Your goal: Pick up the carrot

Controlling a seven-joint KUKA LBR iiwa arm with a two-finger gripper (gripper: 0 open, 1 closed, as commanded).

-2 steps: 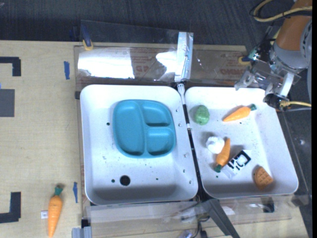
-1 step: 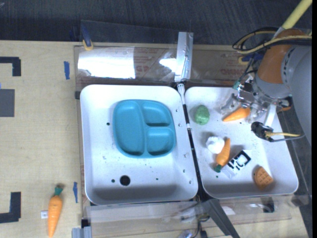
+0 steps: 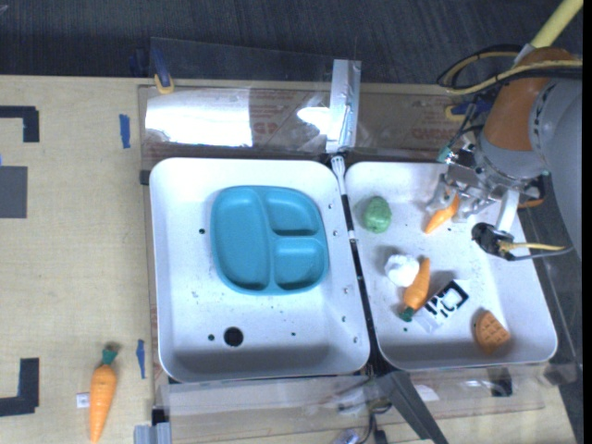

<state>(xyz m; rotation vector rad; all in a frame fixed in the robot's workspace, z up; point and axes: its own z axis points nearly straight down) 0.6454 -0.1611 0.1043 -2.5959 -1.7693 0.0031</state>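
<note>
A slip is being risked here: the small orange plastic carrot [image 3: 441,216] is being met only at its end by the grey two-finger gripper [image 3: 456,202] and could be dropped back into the right-hand shallow white bin [image 3: 527,276]. A second, longer orange carrot [image 3: 417,285] could also be taken for it. The small carrot is lying right at the gripper's tip, slanting toward the round green lump [image 3: 376,213] — whether the pincer is clamped on it or apart cannot be told.

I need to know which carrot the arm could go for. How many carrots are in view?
3: one carrot at the gripper in the right bin, one mid-bin carrot beside a white object, one bench carrot outside the left bin.
</note>
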